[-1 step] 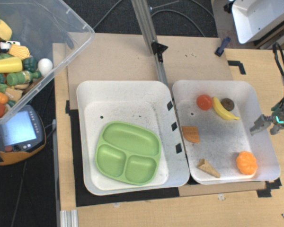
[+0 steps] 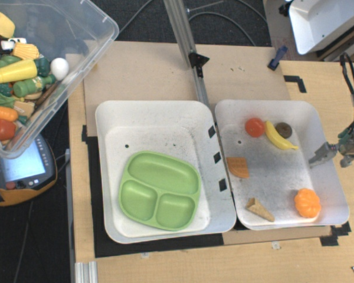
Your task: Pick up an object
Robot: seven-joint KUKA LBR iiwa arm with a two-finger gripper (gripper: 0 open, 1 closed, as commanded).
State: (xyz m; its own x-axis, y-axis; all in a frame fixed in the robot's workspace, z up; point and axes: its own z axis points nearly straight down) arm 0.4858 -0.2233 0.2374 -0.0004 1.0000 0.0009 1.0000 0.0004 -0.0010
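From where I stand, the two white bins sit side by side on the bench, and all the loose toy food is in the right bin (image 2: 318, 119), which is presumably why the arm comes in from that side. The gripper (image 2: 329, 152) pokes in just over that bin's right rim, low and close to the wall, and I cannot tell its state or make out anything in it; it looks empty-handed to me, but that is a guess. Any of the pieces would do for a pick. A yellow banana (image 2: 278, 135) lies near the top of the bin, touching a brown round thing (image 2: 284, 130) and just beside a red tomato (image 2: 255, 127). An orange pumpkin (image 2: 307, 203) sits alone near the bottom right corner, nearest the claw, so I would judge it the easiest target. An orange wedge (image 2: 238, 167) rests by the left wall and a tan cone (image 2: 260, 209) lies near the bottom edge. The left bin (image 2: 109, 119) holds a green divided plate (image 2: 159, 190), likely the spot for things once lifted. A clear tub (image 2: 76, 25) of spare toys tilts at the top left, well out of reach. The pick has not begun, as I read it.
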